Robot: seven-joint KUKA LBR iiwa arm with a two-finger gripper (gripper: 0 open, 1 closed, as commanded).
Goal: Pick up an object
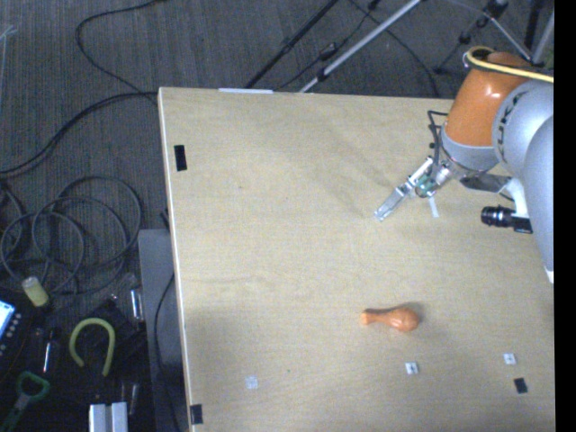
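An orange pear-shaped object [392,319] lies on its side on the beige board [288,241], toward the lower right. My gripper [409,210] hangs over the board's upper right, well above and slightly right of the object in the view. It stands open, one pale finger [388,210] slanting down-left and the other [434,208] short beside it. Nothing is between them. The grey arm with its orange band [475,106] comes in from the right edge.
Small black and white markers [412,367] dot the board near its front edge, and a black tag [180,157] sits at its left rim. Left of the board, cables [72,232] and a green hook [92,342] lie on the floor. Stand legs [378,25] cross beyond the far edge.
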